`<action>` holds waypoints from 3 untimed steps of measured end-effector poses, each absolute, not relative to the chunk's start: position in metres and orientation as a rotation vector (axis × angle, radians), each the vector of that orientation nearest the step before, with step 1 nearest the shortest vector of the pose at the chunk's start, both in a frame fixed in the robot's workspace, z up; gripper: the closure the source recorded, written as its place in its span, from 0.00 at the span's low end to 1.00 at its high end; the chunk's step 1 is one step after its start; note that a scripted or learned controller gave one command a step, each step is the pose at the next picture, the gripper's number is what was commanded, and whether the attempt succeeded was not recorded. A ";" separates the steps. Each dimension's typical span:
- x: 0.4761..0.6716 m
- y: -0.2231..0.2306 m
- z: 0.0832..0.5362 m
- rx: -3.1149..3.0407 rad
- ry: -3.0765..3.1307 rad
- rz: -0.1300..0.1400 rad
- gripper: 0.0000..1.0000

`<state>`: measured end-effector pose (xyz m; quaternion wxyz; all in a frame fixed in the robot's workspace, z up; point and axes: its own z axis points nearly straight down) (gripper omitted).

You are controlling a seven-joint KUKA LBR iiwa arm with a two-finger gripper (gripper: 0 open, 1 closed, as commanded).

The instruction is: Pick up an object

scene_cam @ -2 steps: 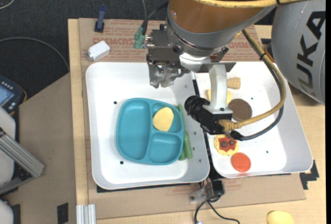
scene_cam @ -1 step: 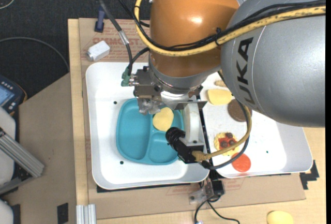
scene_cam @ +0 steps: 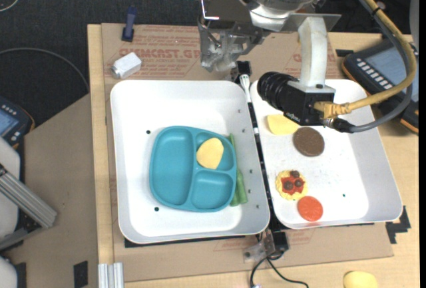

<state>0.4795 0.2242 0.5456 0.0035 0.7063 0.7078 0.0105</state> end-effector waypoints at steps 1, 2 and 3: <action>0.478 0.224 0.402 2.226 2.224 -0.024 1.00; 0.505 0.224 0.544 2.216 2.217 0.027 1.00; 0.489 0.218 0.413 2.227 2.224 -0.023 1.00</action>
